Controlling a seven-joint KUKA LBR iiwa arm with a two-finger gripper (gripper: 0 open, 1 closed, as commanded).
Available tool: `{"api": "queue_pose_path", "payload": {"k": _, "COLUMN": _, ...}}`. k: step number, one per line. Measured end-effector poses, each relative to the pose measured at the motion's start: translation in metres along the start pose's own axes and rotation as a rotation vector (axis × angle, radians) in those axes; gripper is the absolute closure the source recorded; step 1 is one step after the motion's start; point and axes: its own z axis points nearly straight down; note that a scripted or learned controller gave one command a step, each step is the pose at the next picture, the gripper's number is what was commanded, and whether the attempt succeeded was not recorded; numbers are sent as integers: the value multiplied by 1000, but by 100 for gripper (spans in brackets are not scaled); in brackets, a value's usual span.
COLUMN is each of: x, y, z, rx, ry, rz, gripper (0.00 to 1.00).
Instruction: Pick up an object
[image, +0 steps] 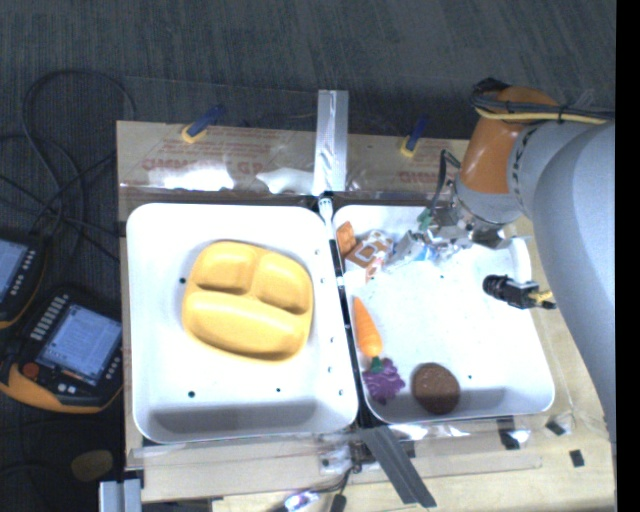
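Two shallow white bins of smooth, glossy plastic with rounded corners are carried side by side on the bench (230, 165). The left bin (150, 400) is taken up largely by a yellow tray (248, 300), a matte, softly moulded piece divided into three rounded compartments. Bare white floor is left around it, widest toward 6 o'clock. In the right bin (480, 350), a slim, tapered orange carrot (367, 328) is laid along the wall at 9 o'clock, close against the rim. Just below it, at 7 o'clock, a small knobbly purple bunch of grapes (382, 380) is seen. A round, dull brown lump (436, 386) is set beside the grapes at 6 o'clock, near the front wall. A small crumpled orange-and-white item (362, 247) is tucked into the corner at 11 o'clock. The claw (432, 240) is lowered into the right bin at 12 o'clock, near that small item, and is borne by the grey arm (495, 160) with its orange band. Whether the claw is released or clenched cannot be told, and nothing is seen to be grasped by it. The middle of the right bin and its side toward 3 o'clock are left as open white floor, well apart from the things crowded along the left and front walls.
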Motion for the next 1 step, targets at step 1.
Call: {"api": "queue_pose_path", "payload": {"k": 1, "x": 5, "y": -4, "z": 9, "rx": 22, "ry": -13, "rz": -375, "gripper": 0}}
